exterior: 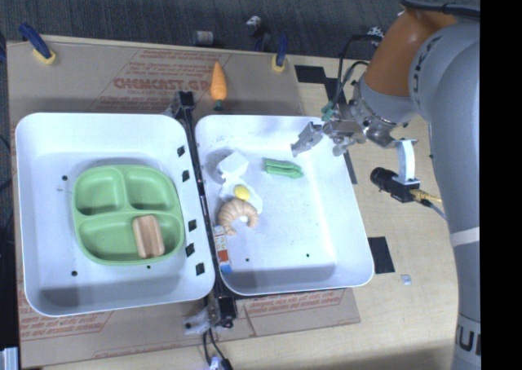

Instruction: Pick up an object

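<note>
I can't tell how my hand is set — it hovers just right of the flat green plastic pea pod in the right-hand white bin; I'd centre over it before descending.

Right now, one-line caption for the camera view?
Gripper hovers over the right bin's upper right, near green pea pod; croissant lies lower left.

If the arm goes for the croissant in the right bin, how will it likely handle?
The croissant looks like a rigid toy, likely light. Its curved, glossy surface may slip between jaws. It touches the fried egg, so pushing it would probably shift that too.
</note>
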Tool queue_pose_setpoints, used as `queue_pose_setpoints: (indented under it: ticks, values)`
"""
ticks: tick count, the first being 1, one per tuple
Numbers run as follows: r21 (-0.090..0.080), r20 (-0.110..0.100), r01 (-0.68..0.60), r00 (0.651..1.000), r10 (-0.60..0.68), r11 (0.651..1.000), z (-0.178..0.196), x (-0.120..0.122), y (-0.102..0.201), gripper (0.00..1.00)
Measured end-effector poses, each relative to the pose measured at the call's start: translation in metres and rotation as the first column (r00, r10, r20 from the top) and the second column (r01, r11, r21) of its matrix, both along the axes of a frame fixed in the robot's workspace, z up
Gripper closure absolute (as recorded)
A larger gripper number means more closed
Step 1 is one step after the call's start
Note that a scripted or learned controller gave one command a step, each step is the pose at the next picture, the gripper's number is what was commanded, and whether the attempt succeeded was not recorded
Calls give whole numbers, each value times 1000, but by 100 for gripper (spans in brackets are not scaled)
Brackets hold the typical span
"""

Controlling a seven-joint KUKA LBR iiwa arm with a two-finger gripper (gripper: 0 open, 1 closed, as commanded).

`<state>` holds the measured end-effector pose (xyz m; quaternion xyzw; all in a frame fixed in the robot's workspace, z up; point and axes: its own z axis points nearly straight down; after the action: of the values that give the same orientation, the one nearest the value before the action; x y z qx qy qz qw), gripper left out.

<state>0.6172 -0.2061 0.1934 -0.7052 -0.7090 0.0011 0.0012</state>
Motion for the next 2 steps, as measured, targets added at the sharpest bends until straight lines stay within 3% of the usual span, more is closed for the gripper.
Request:
queue_pose_setpoints:
  ticks: [1,2]
  values:
    - [1,-1,-1,1000,1,1000,-102,-58,6,0]
    - [-1,-1,-6,1000,6,1000,-91,-57,6,100]
